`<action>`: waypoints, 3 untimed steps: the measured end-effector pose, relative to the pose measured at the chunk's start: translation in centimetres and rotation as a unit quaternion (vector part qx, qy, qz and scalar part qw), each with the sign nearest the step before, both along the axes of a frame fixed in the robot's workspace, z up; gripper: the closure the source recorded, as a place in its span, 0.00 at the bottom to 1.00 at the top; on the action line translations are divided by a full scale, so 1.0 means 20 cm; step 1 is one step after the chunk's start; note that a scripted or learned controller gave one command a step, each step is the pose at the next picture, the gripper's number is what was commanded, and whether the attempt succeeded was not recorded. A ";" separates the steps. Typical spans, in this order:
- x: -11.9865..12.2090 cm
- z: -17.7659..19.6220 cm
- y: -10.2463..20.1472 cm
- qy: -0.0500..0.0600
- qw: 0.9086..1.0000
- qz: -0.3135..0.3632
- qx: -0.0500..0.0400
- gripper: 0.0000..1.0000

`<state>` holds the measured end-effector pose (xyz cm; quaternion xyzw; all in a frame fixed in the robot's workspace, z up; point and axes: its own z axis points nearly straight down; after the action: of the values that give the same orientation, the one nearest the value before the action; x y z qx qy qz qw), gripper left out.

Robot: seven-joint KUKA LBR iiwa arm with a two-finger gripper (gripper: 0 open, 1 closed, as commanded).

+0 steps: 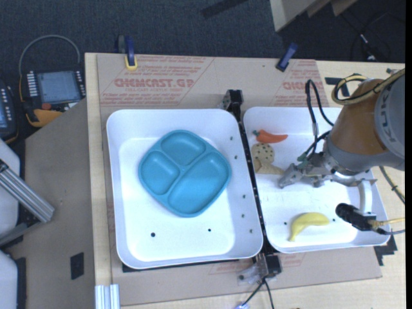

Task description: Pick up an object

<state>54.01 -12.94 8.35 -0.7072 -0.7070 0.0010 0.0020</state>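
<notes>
In the right bin point(360, 240), a yellow banana point(308, 223) lies near the front wall. An orange pepper-like piece point(271, 136) lies at the back left, with a speckled beige cookie point(262, 152) just in front of it and a tan scrap point(271, 168) below that. My gripper point(301, 178) hangs low over the middle of this bin, right of the tan scrap and above the banana. Its grey fingers point(286, 179) stand open with nothing between them.
The left bin point(129, 237) holds a blue divided plate point(185, 172) in its middle. A black divider with clamps point(233, 98) runs between the two bins. The arm's orange band point(357, 131) covers the right bin's back right part.
</notes>
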 end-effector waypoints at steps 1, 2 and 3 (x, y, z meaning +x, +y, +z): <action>0.00 0.06 0.00 -0.002 1.000 0.000 -0.001 1.00; 0.04 0.29 -0.03 -0.005 1.000 0.000 -0.002 1.00; 0.07 0.57 0.02 -0.006 1.000 0.001 -0.002 1.00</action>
<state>55.51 -12.57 19.70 -0.7064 -0.7078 -0.0021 -0.0035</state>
